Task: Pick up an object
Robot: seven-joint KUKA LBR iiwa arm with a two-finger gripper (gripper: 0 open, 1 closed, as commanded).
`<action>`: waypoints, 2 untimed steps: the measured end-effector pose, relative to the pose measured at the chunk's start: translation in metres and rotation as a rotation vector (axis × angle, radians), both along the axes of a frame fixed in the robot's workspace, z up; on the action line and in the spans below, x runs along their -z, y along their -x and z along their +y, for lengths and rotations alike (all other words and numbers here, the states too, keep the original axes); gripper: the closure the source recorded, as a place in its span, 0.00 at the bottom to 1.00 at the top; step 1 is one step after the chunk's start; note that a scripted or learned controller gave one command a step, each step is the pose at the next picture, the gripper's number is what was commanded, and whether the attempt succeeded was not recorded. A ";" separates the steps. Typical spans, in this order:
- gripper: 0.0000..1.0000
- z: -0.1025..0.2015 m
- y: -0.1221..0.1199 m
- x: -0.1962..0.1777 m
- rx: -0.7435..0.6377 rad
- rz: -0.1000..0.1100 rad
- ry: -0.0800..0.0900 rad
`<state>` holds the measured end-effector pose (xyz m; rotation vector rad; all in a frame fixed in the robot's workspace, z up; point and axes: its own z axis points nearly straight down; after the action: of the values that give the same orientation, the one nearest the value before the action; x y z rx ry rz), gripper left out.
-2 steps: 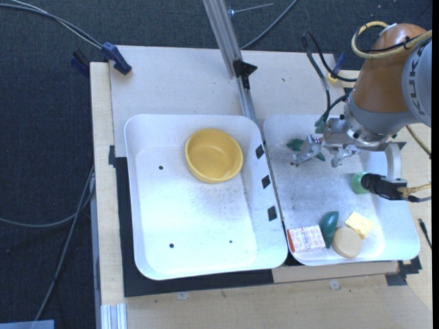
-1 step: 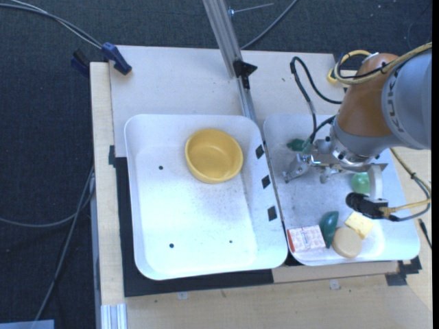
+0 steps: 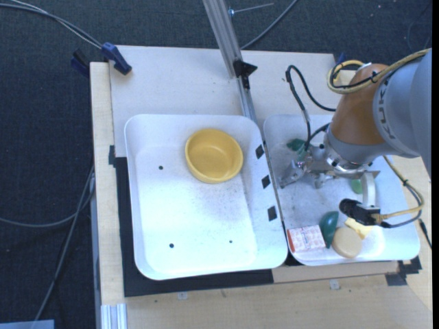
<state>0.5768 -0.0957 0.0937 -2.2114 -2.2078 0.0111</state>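
Yellow bowl [image 3: 214,155] sat upright and alone at the back of the left bin [image 3: 185,232] - an easy enough object, but well apart from where the arm [image 3: 384,115] was working. Over in the right bin [image 3: 302,208] the gripper [image 3: 300,172] hung low above the bin's left half, close to the wall between the two bins, with bare floor beneath and in front of it. Whether it was spread or closed I could not make out; its metal parts blurred into one another from this angle, and nothing could be seen held in it.

By my reading this was the reach-and-descend step, with no grasp made yet. A small green piece [image 3: 296,144] lay just behind the gripper, the nearest candidate. Along the front edge lay a red-and-white packet [image 3: 306,238], then a teal lump [image 3: 330,220] touching or nearly touching a cream round thing [image 3: 348,243]. The next move called for settling on one of these, centring over it and coming straight down - the front cluster was crowded, so a closing grip there risked nudging a neighbour.

Hard to read: the wrist covered the middle of the right bin, another green scrap [image 3: 357,184] peeked from under it, and what the small things actually were stayed unclear.
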 end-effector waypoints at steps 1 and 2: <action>1.00 0.001 -0.002 -0.014 0.000 -0.004 -0.002; 1.00 -0.009 -0.003 -0.073 0.001 -0.024 0.006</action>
<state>0.5801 -0.1051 0.1664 -2.2278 -2.2218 -0.0086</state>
